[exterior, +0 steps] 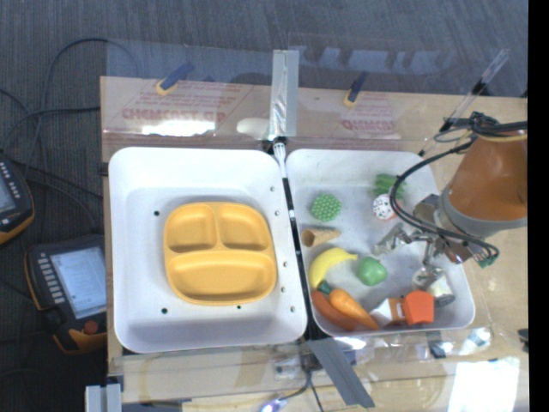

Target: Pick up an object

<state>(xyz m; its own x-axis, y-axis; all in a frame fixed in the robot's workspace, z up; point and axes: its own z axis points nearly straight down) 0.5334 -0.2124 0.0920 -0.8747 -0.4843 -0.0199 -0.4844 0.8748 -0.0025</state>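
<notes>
Grey carpet surrounds the worktop (pixel 120 93). At the right bin's (pixel 296 174) three o'clock, the pincer (pixel 416 245) is seen spread and unladen above the toys; a vertical descent is advised onto the green ball (pixel 372 271), at its seven o'clock.

Over in the right bin (pixel 296 230) sits a scatter of toy food. A green bumpy ball (pixel 325 206) lies near the bin's left wall, with a small cone (pixel 319 237) just below it. A yellow banana (pixel 328 263) curves beside a green pepper (pixel 371 271), and an orange carrot (pixel 346 306) lies slanted along the near edge. An orange block (pixel 418 308) rests toward the near right corner. A white dotted ball (pixel 383 207) sits farther back, beside a green piece (pixel 386 184).
</notes>
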